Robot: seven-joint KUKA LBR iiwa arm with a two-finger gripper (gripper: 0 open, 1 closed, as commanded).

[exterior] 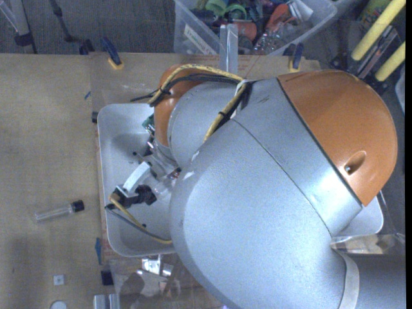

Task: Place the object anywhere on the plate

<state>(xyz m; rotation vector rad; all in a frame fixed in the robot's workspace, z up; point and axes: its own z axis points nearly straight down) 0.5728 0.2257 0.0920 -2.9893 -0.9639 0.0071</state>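
Claw [154, 159] sits low inside the left bin [103, 148], near that bin's middle, at the end of the arm [257, 198]. The wrist and its cabling cover it from above, so I cannot tell whether it is apart, together or clamped on anything.

I cannot tell where the object is or how it looks, nor where the plate lies: the arm's grey body and orange band [341, 134] hide most of both bins. A small green patch [149, 122] peeks out beside the wrist, too little to name.

Of the left bin, the left rim, the far left corner and the near left corner show. Between that rim and the wrist runs a bare white strip of floor, with a few dark specks [136, 153] on it. Of the right bin [376, 221], a pale corner shows past the arm's lower right.

Left of the bins the bench [45, 140] is wide and mostly bare. A clear tube with a black cap [61, 210] lies there, well apart from the bin. Small bits [106, 277] lie near the bench's front edge. Beyond the far edge stands a clear tub [251, 11] of coloured odds, with blue clamps [113, 53] on that edge.
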